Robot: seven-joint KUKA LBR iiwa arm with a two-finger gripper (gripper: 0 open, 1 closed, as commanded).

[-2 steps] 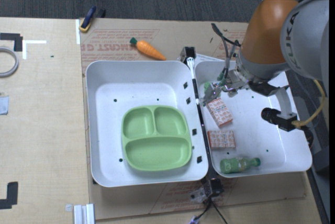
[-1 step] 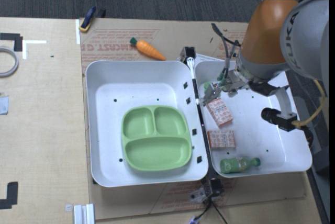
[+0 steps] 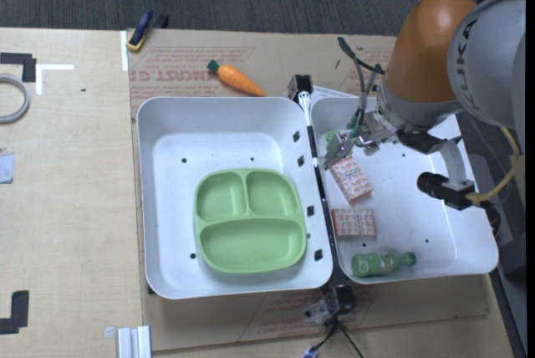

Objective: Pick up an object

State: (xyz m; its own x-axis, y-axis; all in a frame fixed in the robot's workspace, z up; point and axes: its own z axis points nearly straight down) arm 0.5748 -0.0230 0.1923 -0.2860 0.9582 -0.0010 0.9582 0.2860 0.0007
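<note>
Nearest the camera, at the bottom of the right bin (image 3: 468,260), a small green bottle (image 3: 383,263) lies on its side by the front wall. Just behind it is a flat pinkish box (image 3: 354,222). A bit further back is a 2nd pinkish box (image 3: 350,179), tilted, w/ one end up near the gripper (image 3: 341,145).

The left bin (image 3: 163,206) holds a green tray (image 3: 249,220) w/ 3 parts, nothing in it.

The gripper hangs low in the back left corner of the right bin, right above the top end of the tilted box, close to the wall btw the 2 bins. I cannot tell if it is spread or squeezed together; it is too small and dark. Nothing looks lifted; all 3 things sit on the bin floor.

Behind the bins, a toy carrot (image 3: 236,79) lies on the cardboard. Further back is a small blue and yellow thing (image 3: 140,30).

Step, I think: reaching down to grab, prob. the tilted box. Next it needs to get around the box end, squeeze, then go straight up. The wall is close, so it could bump or slip.
</note>
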